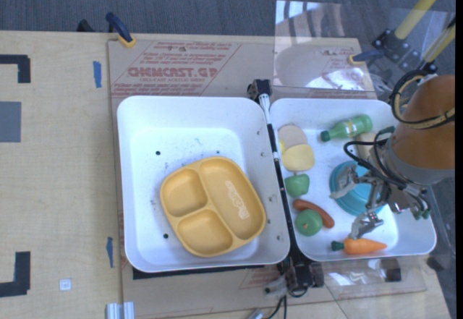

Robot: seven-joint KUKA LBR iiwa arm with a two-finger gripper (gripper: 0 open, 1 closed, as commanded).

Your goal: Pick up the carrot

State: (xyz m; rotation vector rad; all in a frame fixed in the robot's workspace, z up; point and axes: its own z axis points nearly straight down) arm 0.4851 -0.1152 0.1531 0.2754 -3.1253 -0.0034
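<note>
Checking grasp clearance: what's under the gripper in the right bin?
A blue bowl sits partly beneath the gripper and wrist, its far side covered by the arm. The carrot lies just in front on the bin floor, uncovered.

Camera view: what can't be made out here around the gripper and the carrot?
- Gripper: fingers too small and cluttered to read, just above the carrot.
- Blue bowl: partly covered by the gripper and cables.
- Arm: cut off by the right edge.

Bright even overhead light, soft shadows, glare on clear sheet (318,46), slight blur
</note>
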